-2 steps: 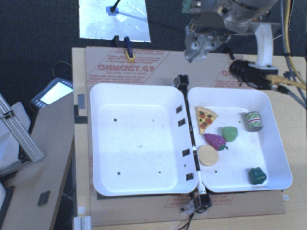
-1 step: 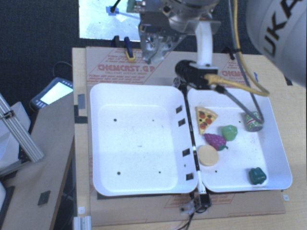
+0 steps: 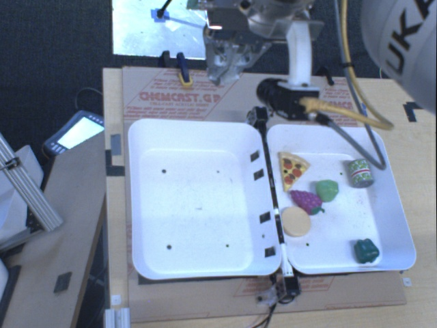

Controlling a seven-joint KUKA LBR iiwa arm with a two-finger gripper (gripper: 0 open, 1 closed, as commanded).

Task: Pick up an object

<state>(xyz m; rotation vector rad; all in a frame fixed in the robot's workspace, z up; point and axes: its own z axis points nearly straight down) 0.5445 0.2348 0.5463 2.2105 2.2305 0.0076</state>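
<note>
1. Gripper [image 3: 222,70] up at top centre, above the cardboard sheet [image 3: 179,96] behind the bins — outside both rims, over no object. Fingers blurred against the wrist hardware; cannot tell whether spread or closed. Nothing visible between them.
2. Left bin [image 3: 191,197]: bare white floor, a few small dark holes.
3. Right bin [image 3: 389,224] holds all the objects:
   - pizza slice [image 3: 293,169] near the far-left corner, just beside the centre divider.
   - purple grapes [image 3: 306,200] mid-bin, touching the light green piece [image 3: 327,189] to the right.
   - tan disc [image 3: 296,221] just in front of the grapes, close to the divider — tight on that side.
   - small can [image 3: 360,173] lying tilted near the far right, apart from the rest.
   - dark green pepper [image 3: 366,251] alone near the front-right corner, close to the rim.
4. Open floor: between can and pepper, also front-centre of right bin.
5. Yellow and grey cables [image 3: 348,118] draped over the far rim of right bin, above the can.
</note>
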